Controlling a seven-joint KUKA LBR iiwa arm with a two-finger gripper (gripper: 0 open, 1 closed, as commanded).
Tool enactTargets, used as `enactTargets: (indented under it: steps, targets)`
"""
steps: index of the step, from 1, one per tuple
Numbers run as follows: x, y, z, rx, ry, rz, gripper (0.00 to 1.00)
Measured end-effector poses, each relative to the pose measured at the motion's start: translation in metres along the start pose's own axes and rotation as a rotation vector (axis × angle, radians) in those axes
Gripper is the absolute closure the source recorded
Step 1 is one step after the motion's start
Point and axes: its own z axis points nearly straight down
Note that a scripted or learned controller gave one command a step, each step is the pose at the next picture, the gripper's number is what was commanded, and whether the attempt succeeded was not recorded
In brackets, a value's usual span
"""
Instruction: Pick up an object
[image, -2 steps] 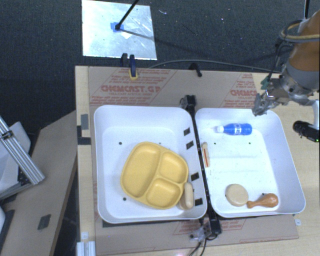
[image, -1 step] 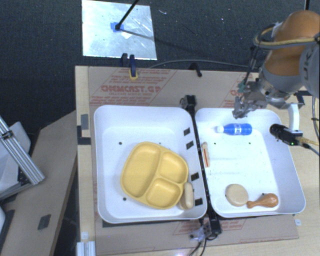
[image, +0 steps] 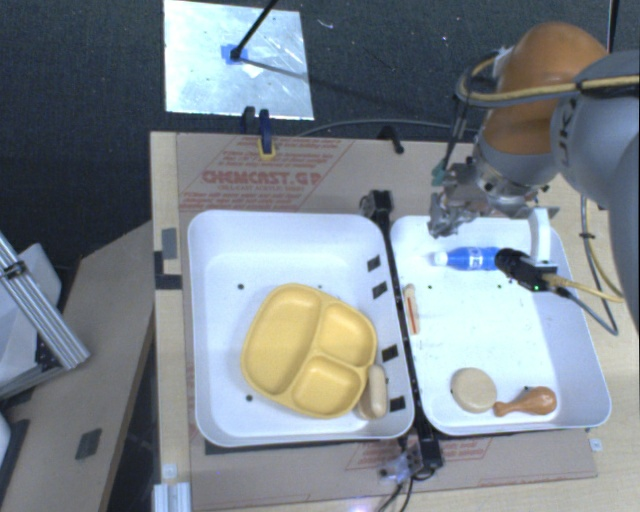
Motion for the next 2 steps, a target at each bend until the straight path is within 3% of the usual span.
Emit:
enactTargets:
  steps: [2]
  targets:
    - [0.112, 0.001, -0.009, -0.001, 0.001, -0.001, 1.00]
